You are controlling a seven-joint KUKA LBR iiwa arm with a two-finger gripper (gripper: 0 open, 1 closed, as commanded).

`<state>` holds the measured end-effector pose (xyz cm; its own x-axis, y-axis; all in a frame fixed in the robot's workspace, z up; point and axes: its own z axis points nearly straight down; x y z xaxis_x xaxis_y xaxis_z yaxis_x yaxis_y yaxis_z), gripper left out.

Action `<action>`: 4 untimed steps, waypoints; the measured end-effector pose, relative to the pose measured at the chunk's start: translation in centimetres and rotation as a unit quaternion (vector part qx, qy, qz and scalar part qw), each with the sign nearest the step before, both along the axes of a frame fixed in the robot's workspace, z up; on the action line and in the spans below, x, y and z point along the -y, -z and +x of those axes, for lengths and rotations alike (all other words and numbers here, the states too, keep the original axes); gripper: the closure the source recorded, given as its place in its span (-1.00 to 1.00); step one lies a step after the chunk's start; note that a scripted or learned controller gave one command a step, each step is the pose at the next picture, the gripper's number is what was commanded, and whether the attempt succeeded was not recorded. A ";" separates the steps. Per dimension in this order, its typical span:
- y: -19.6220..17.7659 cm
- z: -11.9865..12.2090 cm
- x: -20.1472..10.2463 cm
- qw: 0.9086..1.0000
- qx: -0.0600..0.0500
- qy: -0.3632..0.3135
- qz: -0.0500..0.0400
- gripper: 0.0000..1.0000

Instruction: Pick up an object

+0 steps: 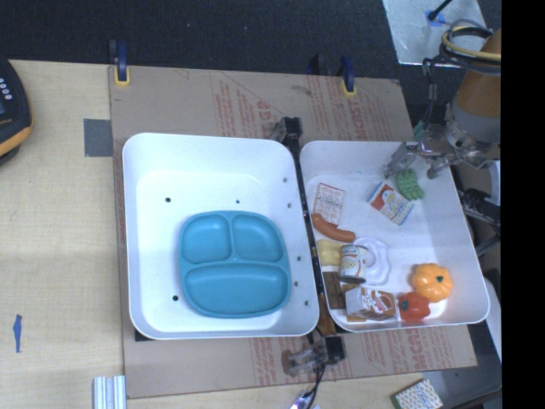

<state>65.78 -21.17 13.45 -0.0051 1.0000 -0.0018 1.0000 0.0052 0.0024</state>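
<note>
Blue divided plate [235, 263] fills most of the left bin [145, 164], while the right bin [464, 228] is the busy one: its near edge is crowded with an orange pumpkin toy [431, 281], a red tomato-like piece [414, 307] and some packets [371, 304], with a hot dog [333, 227] toward the bin divider. Gripper [415, 162] hangs over the right bin's far corner with its fingers spread, gripping nothing, just above a green toy [410, 184] and a small red-and-white packet [392, 203]; the bin's middle has open white floor.
</note>
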 end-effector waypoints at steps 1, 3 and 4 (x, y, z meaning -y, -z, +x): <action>4.5 -0.3 -0.1 1.000 -0.005 -0.001 0.001 -1.00; 1.2 -0.2 0.0 1.000 -0.004 -0.001 0.001 -1.00; 4.5 -0.3 -0.1 1.000 -0.005 -0.001 0.001 -1.00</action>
